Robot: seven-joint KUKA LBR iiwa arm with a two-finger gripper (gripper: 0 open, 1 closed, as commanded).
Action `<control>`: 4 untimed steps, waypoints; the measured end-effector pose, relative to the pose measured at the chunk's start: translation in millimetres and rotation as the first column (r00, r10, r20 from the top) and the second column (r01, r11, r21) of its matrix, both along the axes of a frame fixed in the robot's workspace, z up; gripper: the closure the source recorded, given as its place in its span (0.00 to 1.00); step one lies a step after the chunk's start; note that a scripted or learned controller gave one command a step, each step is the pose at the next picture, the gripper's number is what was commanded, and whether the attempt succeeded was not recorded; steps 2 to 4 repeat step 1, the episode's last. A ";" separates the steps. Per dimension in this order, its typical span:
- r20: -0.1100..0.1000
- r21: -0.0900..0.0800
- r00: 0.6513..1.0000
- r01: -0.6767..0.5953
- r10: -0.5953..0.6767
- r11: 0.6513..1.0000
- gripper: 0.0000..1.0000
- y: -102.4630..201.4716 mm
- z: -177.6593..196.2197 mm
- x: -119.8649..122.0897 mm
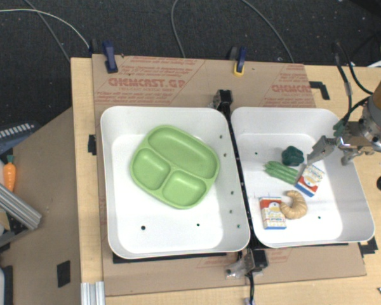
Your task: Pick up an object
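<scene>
Nearest the bench's front edge, in my right bin (343, 224), I see a small red-and-white carton (272, 213) with a tan croissant (294, 204) lying against its right side. Just behind them a second small red, white and blue packet (310, 179) lies tilted, with green bean pods (280, 171) to its left and a dark green lump (293, 155) behind those. My gripper (335, 150) hangs over that bin's far right part, its fingers spread apart with nothing between them, one tip just above the tilted packet. In the left bin (124, 230) a light green divided plate (174, 166) lies near the middle.
</scene>
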State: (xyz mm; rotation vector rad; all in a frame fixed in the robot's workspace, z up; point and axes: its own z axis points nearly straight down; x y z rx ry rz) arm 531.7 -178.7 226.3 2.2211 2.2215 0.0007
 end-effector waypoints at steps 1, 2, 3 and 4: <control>0.004 -0.001 1.000 -0.003 0.003 1.000 0.00 23.2 45.4 37.2; 0.004 -0.001 1.000 -0.003 0.003 1.000 0.00 23.2 45.4 37.2; 0.004 -0.001 1.000 -0.003 0.003 1.000 0.00 23.2 45.4 37.2; 0.004 -0.001 1.000 -0.003 0.003 1.000 0.00 23.2 45.4 37.2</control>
